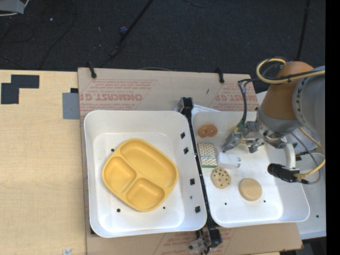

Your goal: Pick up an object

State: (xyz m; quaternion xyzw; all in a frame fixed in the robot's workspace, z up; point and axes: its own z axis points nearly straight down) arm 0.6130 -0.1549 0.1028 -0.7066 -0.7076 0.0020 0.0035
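In the right bin (287,209) lie a brown pretzel (207,130), a green-patterned square cracker (207,155), a chocolate-chip cookie (220,178), a pale white block (229,159) and a tan round bun (250,189). My gripper (241,141) hangs low over the bin's upper middle, just right of the pretzel and directly above the white block. Its metal fingers spread apart with nothing visible between them.
The left bin (101,126) holds a yellow three-compartment plate (139,173). A black divider (194,163) runs between the bins. The grey arm with its orange band (284,97) and cables covers the right bin's far right corner. Cardboard (127,92) lies behind the bins.
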